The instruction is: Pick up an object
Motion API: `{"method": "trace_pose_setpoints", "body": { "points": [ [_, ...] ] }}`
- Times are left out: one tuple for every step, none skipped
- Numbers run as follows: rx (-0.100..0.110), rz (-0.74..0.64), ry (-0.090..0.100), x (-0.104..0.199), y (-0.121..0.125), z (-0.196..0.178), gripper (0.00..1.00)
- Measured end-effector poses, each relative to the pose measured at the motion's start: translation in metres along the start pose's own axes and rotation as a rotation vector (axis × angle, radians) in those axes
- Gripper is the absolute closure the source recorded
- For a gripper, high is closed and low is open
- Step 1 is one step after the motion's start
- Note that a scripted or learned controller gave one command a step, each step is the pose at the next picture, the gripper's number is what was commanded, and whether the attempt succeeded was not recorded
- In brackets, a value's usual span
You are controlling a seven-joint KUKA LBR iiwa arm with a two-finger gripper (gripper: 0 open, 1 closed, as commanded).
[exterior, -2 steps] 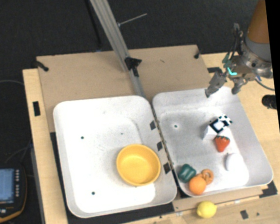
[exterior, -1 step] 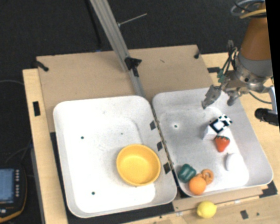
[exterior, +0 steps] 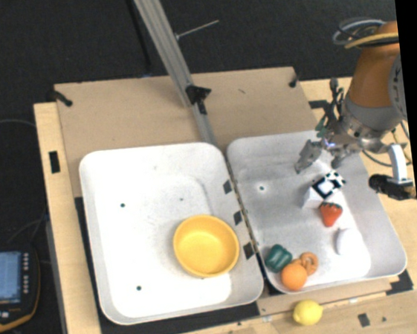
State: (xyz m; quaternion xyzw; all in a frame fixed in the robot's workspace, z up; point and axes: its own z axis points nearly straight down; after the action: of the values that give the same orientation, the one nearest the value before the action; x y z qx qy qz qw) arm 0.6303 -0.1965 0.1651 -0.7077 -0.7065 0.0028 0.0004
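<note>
While gripper [exterior: 319, 156] hangs over far part of right bin [exterior: 269, 170], fingers spread, nothing between them: approach step. Strawberry [exterior: 331, 213] lies just nearward. Next: shift nearward over it, descend, close.

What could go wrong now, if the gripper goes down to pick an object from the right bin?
The strawberry lies right beside the black-and-white block, so the gripper may push one while reaching for the other. The orange and the green piece crowd the right bin's near corner, which leaves little room for the fingers.
</note>
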Motion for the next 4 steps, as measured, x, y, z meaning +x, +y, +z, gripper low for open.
{"method": "trace_pose_setpoints", "body": {
  "points": [
    [-0.02, -0.001, -0.01, -0.011, -0.005, 0.043, 0.0],
    [-0.025, 0.0, -0.008, -0.011, -0.003, 0.03, 1.0],
    [-0.012, 0.002, 0.002, -0.014, -0.008, -0.033, 1.0],
    [-0.009, -0.002, 0.003, -0.015, -0.007, -0.057, 1.0]
  ]
}}
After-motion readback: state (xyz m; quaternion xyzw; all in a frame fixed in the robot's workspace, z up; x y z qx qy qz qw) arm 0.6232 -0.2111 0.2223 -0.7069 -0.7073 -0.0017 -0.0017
